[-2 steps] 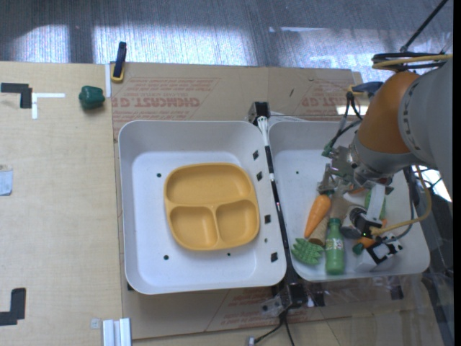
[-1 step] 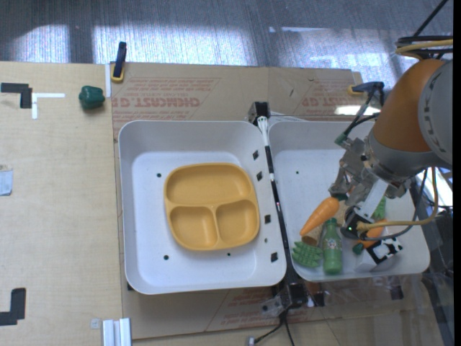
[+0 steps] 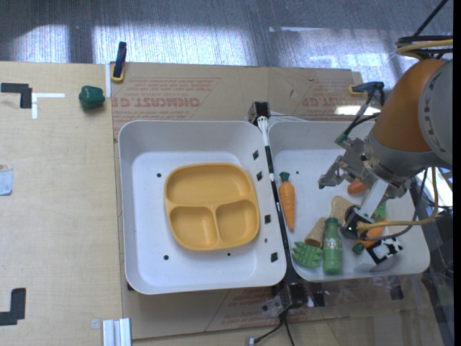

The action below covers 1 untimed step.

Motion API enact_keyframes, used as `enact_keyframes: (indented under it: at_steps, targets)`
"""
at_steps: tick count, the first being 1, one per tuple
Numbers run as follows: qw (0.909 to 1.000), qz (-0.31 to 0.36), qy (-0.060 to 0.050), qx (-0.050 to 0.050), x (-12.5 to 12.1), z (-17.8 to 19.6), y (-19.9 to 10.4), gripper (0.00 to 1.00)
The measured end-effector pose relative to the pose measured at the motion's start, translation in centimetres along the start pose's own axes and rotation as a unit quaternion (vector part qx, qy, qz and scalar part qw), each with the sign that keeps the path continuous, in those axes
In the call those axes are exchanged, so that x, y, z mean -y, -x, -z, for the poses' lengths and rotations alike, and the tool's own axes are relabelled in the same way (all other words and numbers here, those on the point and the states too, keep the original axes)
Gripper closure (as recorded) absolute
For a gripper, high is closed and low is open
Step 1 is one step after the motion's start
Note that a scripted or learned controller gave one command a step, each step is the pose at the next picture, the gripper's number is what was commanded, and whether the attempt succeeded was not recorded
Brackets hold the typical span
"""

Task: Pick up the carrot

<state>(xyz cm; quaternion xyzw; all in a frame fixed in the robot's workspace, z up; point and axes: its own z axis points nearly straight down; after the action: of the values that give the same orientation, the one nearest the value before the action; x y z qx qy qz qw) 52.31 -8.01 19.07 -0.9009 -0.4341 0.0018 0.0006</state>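
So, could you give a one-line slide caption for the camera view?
Arm over the right bin, carrot lying untouched near its left wall; yellow tray in the left bin.

Grey carpet (image 3: 216,13), streaked with bright patches of light (image 3: 50,38), lies beyond the pale wooden bench (image 3: 50,215); brown cardboard (image 3: 187,96) covers the bench's middle.

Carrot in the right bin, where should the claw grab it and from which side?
Probably grip the carrot across its thicker upper half, below the green top, coming from above. It lies flat beside the bin's left wall and tapers toward its tip.
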Motion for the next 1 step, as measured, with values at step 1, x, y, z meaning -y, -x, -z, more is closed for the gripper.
enact_keyframes:
  at_steps: [1]
  targets:
    - [0.9925,0.123,0.001,0.001,-6.41,3.63,3.17,0.0]
